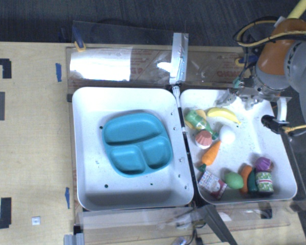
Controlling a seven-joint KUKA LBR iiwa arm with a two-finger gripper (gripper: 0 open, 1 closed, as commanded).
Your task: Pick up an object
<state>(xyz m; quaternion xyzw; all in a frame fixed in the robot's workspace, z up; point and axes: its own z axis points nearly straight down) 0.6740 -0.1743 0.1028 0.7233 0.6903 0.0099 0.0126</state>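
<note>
Yellow banana (223, 115) lies at the right bin's (290, 185) 12 o'clock, just beside a white egg (227, 135). At 1 o'clock hangs the gripper (243, 93), its grip unclear. No label is readable.

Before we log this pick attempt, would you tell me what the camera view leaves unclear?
- Gripper: small and blurred against the right bin; finger state unreadable.
- Arm: cut off by the right edge.
- Small box: print too small to read.
- Items beside the can: overlapping, hard to separate.
</note>
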